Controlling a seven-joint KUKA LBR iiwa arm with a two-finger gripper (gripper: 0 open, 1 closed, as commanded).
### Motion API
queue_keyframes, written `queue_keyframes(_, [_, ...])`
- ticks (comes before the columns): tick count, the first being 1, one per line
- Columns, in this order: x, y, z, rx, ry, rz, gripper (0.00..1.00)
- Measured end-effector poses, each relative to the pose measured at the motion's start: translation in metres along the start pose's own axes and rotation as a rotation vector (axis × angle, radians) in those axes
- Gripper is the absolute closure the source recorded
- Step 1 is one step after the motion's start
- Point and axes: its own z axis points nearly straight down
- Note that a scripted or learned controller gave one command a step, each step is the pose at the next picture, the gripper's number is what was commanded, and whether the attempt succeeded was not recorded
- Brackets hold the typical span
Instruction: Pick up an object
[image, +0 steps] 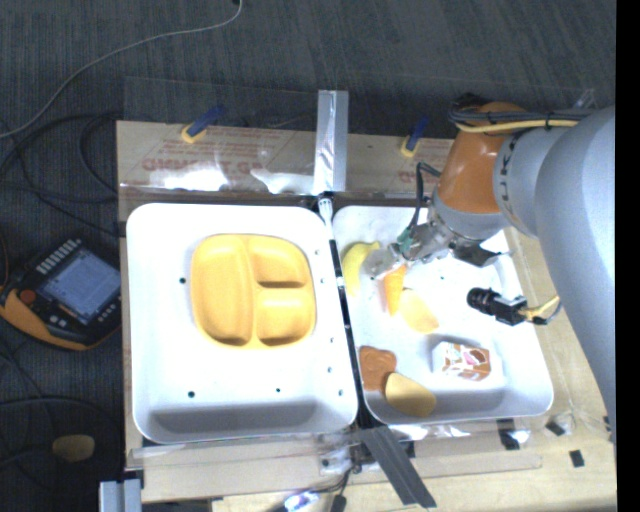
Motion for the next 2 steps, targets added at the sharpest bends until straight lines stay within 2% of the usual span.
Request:
queue_keyframes(1, [0.065, 0.057, -0.083, 0.014, 0.004, 0.100, 1.00])
queue_keyframes(2, [0.061, 0.033, -0.083, 0.015, 0.003, -0.030, 1.00])
